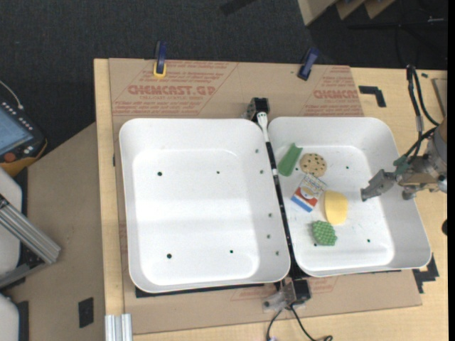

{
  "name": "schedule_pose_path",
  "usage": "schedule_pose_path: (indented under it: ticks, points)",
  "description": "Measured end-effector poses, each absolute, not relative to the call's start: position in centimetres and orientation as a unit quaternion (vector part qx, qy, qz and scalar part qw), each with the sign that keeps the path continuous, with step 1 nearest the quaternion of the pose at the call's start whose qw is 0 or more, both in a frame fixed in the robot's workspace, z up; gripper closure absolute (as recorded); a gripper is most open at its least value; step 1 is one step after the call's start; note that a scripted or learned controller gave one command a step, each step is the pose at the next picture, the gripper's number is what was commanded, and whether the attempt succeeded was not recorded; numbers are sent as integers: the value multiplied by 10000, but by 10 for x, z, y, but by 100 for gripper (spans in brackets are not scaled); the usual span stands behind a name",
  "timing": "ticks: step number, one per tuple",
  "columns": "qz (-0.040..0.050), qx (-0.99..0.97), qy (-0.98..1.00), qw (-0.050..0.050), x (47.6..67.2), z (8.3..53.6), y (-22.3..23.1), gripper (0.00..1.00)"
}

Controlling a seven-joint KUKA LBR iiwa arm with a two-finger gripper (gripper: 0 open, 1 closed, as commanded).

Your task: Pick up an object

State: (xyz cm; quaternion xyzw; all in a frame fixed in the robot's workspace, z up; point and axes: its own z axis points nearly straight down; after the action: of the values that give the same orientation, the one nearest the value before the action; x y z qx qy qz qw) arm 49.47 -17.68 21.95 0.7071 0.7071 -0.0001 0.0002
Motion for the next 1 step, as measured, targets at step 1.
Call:
schedule_pose_path:
  ticks: [1]
  points:
    - [5, 7068, 7074, 19, 496, 230, -177, 100]
